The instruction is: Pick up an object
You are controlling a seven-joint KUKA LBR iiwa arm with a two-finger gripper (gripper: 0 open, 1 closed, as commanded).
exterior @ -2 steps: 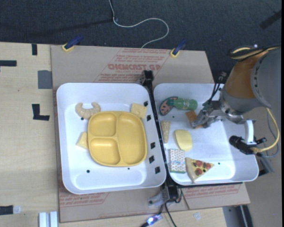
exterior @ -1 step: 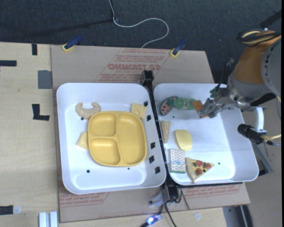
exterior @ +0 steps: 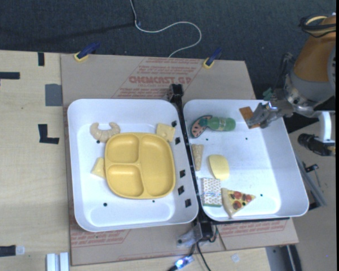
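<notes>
My gripper (exterior: 258,116) hangs over the far right corner of the right bin (exterior: 282,168), at the end of the grey arm reaching in from the right. A small brown piece (exterior: 246,113) sits right against its left side; whether it is gripped is unclear. In the right bin lie a watermelon slice (exterior: 201,126), a green oblong item (exterior: 221,123), a tan wedge (exterior: 197,156), a pale yellow block (exterior: 218,166), a small printed packet (exterior: 211,191) and a pizza slice (exterior: 236,200).
The left bin (exterior: 82,196) holds a yellow divided plate (exterior: 140,165), a beige croissant shape (exterior: 104,131), a pale cheese piece (exterior: 165,131) and a yellow wedge (exterior: 98,166). Both bins rest on cardboard (exterior: 152,78); a white cable (exterior: 169,28) lies behind.
</notes>
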